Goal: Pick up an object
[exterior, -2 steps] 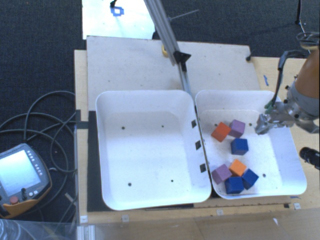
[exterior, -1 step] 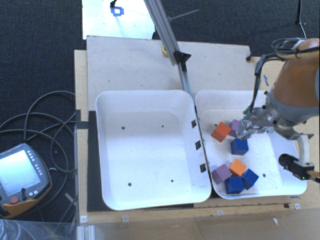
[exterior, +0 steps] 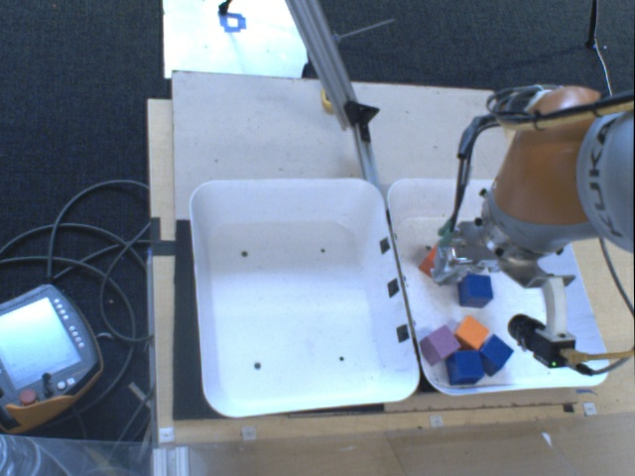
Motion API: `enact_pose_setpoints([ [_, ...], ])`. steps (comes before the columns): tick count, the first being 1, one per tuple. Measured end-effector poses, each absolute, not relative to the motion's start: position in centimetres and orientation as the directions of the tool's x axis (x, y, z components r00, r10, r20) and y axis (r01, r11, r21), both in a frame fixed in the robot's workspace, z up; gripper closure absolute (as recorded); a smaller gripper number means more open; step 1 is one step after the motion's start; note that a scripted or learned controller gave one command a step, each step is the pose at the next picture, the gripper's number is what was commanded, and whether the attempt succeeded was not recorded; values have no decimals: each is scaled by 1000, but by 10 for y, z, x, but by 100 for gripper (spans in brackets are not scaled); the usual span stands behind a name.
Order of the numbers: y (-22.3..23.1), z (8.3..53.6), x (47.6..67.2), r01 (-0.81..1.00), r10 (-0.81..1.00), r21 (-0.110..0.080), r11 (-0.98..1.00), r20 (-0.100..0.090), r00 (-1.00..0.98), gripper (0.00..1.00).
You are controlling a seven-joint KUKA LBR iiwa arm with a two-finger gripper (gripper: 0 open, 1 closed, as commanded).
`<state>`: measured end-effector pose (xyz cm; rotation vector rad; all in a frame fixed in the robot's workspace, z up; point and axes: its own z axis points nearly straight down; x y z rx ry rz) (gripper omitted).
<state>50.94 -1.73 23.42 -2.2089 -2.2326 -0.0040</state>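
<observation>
My gripper hangs low in the right bin, near its left wall. A small red-orange block shows at the gripper's left side, partly hidden by it, and whether the two touch is unclear. Just below and to the right of the gripper lies a blue cube. At the front of that bin sit a purple cube, an orange cube and two more blue cubes, packed close together.
The left bin lies beside the right one, and their walls meet at dark clips. A slanted metal rod crosses the back of the bench. A teach pendant and cables lie on the floor at left.
</observation>
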Motion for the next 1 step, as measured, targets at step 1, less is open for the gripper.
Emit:
enact_pose_setpoints([
  [1,44,242,506,1000,1000,2,12,3,-12,100],
])
